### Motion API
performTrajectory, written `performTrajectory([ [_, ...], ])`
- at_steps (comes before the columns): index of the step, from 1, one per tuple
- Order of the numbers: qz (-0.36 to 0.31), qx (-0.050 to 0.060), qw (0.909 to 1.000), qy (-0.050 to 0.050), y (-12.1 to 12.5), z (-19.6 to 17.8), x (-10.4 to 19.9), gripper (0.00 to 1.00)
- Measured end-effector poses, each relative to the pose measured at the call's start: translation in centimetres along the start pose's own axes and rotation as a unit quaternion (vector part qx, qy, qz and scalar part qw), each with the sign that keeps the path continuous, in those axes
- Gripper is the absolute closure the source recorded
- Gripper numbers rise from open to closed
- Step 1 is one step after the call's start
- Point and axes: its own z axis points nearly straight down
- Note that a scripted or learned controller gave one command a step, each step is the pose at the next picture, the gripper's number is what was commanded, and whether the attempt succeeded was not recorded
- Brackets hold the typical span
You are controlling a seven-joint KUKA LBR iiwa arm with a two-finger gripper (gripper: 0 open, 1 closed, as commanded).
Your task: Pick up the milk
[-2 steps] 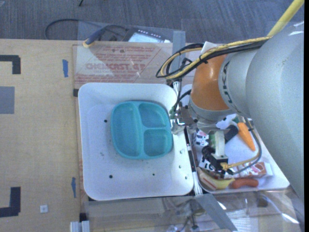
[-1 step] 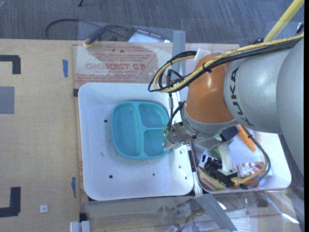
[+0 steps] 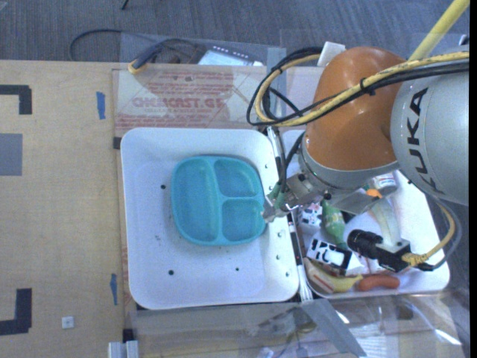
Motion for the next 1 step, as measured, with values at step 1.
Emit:
performTrajectory([
  [1, -0.111, 0.001, 0.9938, 0.001, 1.67, 3.58, 3.88, 1.0],
])
